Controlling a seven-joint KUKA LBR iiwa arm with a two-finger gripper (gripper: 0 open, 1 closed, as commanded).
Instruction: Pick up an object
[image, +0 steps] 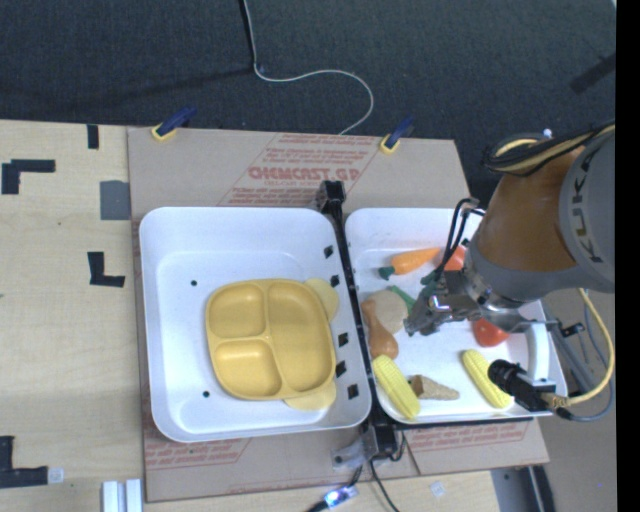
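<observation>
the grey arm with its orange band reaches in from the right and hangs over the right-hand bin (520, 425). its gripper (425, 315) sits low near the middle of that bin, just right of a brown potato-like piece (380, 322) and below a toy carrot (412, 262) with a green top. from here i cannot tell how the jaws stand; the dark metal there is too tangled to read, and nothing is plainly caught in it.

scattered round it in the same bin: a yellow corn cob (395, 386) by the divider, a second corn cob (487, 378) further right, a small tan cone-shaped piece (432, 387) between them, and something red (489, 333) just under the arm's wrist, partly hidden.

the left-hand bin (165, 300) carries a yellow divided plate (268, 336) with three compartments, resting on a paler yellow piece (312, 398) that peeks out at its lower right edge. both bins sit on a brown cardboard sheet (200, 165).
</observation>
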